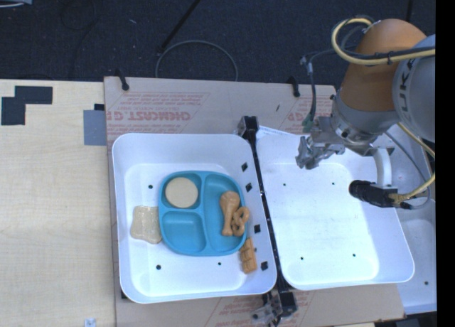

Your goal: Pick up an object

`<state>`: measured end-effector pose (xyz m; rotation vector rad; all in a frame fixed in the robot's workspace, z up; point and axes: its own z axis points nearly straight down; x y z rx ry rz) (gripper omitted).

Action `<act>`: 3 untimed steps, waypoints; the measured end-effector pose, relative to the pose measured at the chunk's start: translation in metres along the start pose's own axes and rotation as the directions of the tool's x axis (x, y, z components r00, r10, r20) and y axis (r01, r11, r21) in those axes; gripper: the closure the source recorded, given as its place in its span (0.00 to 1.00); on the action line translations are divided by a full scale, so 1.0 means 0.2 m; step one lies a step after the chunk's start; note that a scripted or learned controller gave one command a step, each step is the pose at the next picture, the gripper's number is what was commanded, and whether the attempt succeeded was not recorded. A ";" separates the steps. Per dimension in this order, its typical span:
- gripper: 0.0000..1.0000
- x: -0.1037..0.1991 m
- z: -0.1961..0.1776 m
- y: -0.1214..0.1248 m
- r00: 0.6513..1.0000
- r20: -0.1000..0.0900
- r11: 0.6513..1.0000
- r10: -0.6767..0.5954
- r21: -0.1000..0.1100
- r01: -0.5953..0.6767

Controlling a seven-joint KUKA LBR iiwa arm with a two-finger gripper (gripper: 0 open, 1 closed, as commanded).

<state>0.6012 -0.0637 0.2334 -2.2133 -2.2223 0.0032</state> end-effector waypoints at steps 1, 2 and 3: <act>1.00 0.23 0.02 -0.06 1.000 0.000 1.000 0.001 0.000 -0.001; 1.00 0.54 0.03 -0.10 1.000 0.000 1.000 -0.001 0.000 0.001; 1.00 0.75 0.05 -0.09 1.000 0.001 1.000 0.000 -0.001 0.000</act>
